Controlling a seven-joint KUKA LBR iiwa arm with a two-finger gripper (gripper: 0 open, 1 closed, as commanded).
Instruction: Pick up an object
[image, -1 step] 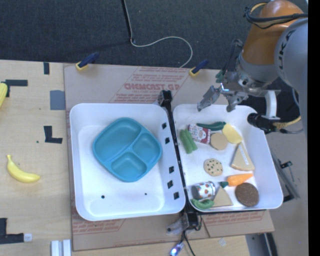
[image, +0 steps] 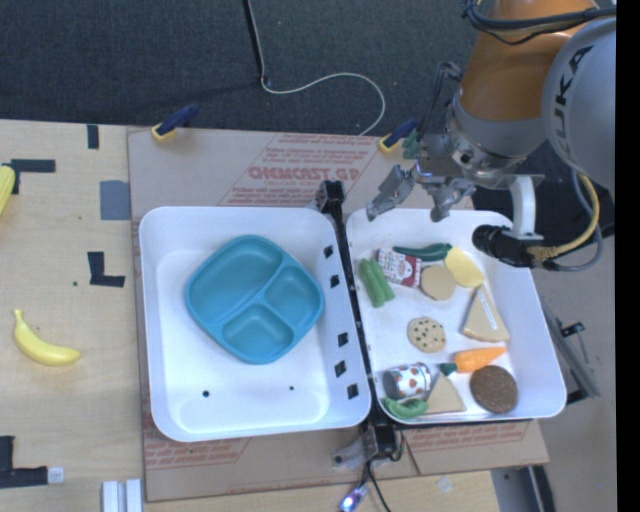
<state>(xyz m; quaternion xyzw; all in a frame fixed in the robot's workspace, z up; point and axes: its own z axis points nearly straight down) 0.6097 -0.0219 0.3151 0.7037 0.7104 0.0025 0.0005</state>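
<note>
My gripper (image: 413, 203) hangs open above the far edge of the right bin (image: 535, 300), with nothing between its fingers. Below it in that bin lie a red packet (image: 401, 267), a green pod (image: 376, 284), a dark green pepper (image: 424, 252), a yellow lemon (image: 464, 267), a round tan cracker (image: 437, 284), a chocolate chip cookie (image: 426, 334), a cheese wedge (image: 485, 318), a carrot (image: 478, 358), a brown patty (image: 494, 389) and a silver can (image: 406, 381). The left bin (image: 165, 300) holds a blue divided plate (image: 254, 297).
A yellow banana (image: 42, 344) lies on the bench at the far left. A black divider (image: 343, 290) runs between the bins. Yellow-blue clamps (image: 174, 122) sit at the cardboard's far corners, and a white cable (image: 330, 85) loops behind.
</note>
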